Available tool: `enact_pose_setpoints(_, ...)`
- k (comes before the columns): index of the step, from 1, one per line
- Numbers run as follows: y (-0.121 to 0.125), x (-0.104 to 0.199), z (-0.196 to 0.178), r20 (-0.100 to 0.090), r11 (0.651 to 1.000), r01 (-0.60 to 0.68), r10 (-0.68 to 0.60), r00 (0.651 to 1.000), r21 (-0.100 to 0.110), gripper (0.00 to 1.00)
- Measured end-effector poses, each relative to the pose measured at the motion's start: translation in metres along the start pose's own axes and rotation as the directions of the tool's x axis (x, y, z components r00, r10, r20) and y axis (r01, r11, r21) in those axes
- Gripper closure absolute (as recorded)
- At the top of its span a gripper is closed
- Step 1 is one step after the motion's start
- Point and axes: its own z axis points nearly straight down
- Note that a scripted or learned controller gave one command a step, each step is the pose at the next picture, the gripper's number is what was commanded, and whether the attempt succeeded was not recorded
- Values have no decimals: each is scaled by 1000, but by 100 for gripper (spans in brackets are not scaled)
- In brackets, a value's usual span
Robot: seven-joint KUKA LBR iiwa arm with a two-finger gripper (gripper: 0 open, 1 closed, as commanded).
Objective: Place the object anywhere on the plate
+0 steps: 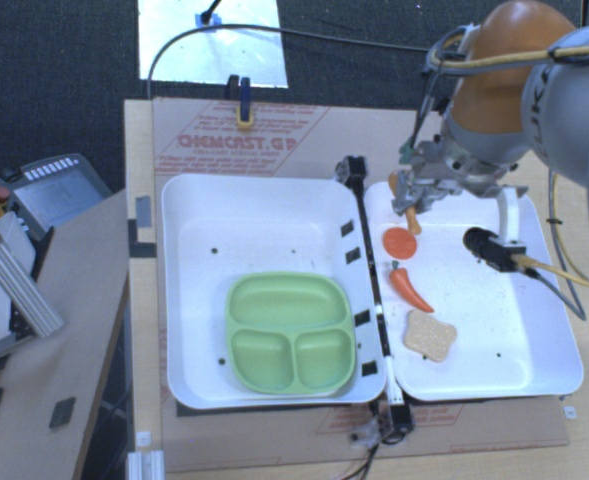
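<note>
A green three-compartment plate [290, 332] lies in the front half of the left white bin [199, 268]. In the right bin [534, 358] I see a round red-orange slice [400, 243], an orange carrot-like piece [410, 286] just in front of it, and a tan bread slice [430, 336] nearer the front. My gripper [411, 208] hangs at the back left of the right bin, just behind and above the red-orange slice. A small orange bit shows at its tip; whether it is held is unclear.
The black divider [369, 268] between the two bins runs front to back beside the gripper. A black fitting [489, 248] with a yellow cable lies over the right bin. A cardboard sheet [244, 138] sits behind the bins.
</note>
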Motion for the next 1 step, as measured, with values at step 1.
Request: enact_pose_setpoints(1,-26,54,1,0,1000,0,0,1000,1,100)
